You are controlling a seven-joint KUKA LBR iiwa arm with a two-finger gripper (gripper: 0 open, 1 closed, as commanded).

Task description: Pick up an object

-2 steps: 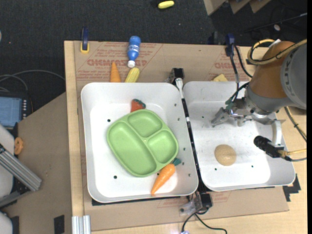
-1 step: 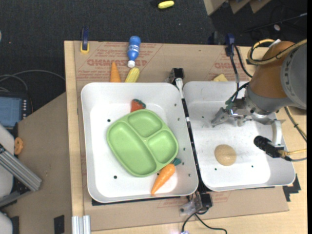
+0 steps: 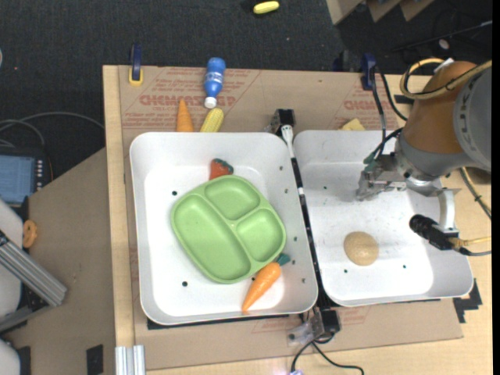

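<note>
A tan round bun-like object [image 3: 362, 248] lies in the right bin [image 3: 336, 283], near its front middle. My gripper [image 3: 376, 183] hangs over the back half of that bin, up and to the right of the bun, with nothing seen between its fingers. In the left bin [image 3: 148, 233] a green divided plate [image 3: 228, 227] lies tilted. An orange carrot [image 3: 261, 285] rests at the plate's front right edge. A small red and green piece [image 3: 220, 167] peeks out behind the plate.
On the cardboard behind the left bin lie a blue and white bottle [image 3: 214, 80], a small orange carrot [image 3: 183, 117] and a yellow corn piece [image 3: 212, 119]. A yellow object [image 3: 266, 7] lies on the dark floor beyond the bench.
</note>
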